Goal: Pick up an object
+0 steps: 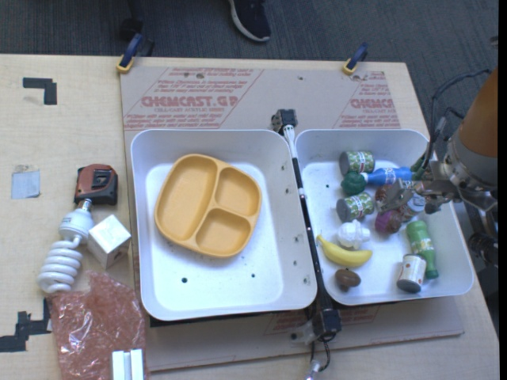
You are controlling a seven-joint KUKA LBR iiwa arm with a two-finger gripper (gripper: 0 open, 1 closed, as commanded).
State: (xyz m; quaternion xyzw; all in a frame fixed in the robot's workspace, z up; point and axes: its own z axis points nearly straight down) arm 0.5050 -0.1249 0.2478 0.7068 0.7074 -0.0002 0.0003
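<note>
1. Over the right bin (444, 279), near its far right wall, the gripper (412, 190) is seen low among the clutter; how it is set cannot be told from this view, and nothing is seen held.
2. Just beside the gripper, a blue bottle (386, 175), a dark purple fruit (388, 222) and a green bottle (419, 244) are crowded together.
3. Further from the gripper, two small cans (358, 162) (356, 206), a banana (345, 253) and a white cup (410, 273) are spread across the same bin.
4. Well apart from the gripper, a yellow tray (207, 204) is lying in the left bin (158, 275).
5. A miss is judged likely: with things packed so closely, two could be pinched at once, or a round fruit could be squeezed out sideways.
</note>
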